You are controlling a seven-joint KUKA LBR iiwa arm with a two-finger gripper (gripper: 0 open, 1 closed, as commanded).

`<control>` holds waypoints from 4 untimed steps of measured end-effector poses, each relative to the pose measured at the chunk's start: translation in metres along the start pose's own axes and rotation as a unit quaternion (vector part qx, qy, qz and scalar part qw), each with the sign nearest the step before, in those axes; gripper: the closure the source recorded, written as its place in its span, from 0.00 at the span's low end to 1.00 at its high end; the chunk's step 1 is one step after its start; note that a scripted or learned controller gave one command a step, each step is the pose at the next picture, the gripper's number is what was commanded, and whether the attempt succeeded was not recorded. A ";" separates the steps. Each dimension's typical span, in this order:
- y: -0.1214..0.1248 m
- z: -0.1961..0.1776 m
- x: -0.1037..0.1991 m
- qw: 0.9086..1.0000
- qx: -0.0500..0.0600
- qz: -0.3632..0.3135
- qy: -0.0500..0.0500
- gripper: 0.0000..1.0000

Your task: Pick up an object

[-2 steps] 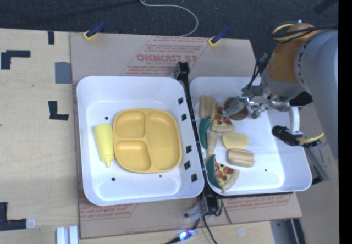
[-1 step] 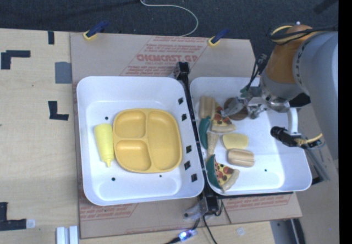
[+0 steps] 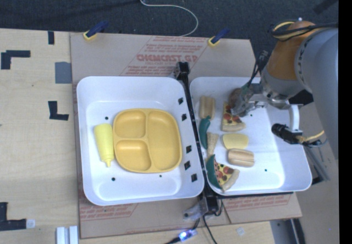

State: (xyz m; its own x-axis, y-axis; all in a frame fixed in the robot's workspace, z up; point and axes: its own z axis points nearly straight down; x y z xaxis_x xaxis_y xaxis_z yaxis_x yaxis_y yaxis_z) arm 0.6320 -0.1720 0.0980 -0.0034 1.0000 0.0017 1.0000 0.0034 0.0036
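Observation:
My gripper [image 3: 237, 105] hangs low in the right bin [image 3: 286, 171], at the upper end of a toy pizza slice [image 3: 232, 122]; whether it touches the slice is unclear. Below the slice lie a pale yellow block [image 3: 235, 141] and a toy hot dog [image 3: 241, 157]. A tan bread stick [image 3: 206, 107] and a green pepper [image 3: 204, 127] rest along the bin's left wall. A second pizza slice [image 3: 224, 175] lies at the front left corner.
The left bin [image 3: 93, 92] holds a yellow divided plate [image 3: 147, 139] and a yellow bottle [image 3: 104, 143] beside it. The grey arm with its orange band [image 3: 289, 56] comes in from the right, over the right bin's far right side. Black clips line the wall between the bins.

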 end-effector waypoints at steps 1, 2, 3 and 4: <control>0.001 -0.064 0.001 1.000 -0.001 0.001 -0.002 1.00; -0.004 -0.116 -0.007 1.000 0.000 0.001 -0.002 1.00; -0.004 -0.127 -0.006 1.000 0.002 0.001 -0.001 1.00; -0.003 -0.116 0.049 1.000 0.003 -0.001 0.000 1.00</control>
State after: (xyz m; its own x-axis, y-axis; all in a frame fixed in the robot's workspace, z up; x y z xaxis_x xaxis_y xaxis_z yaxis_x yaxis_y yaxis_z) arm 0.6283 -0.1237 0.2137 -0.0059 1.0000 0.0016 1.0000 0.0059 -0.0019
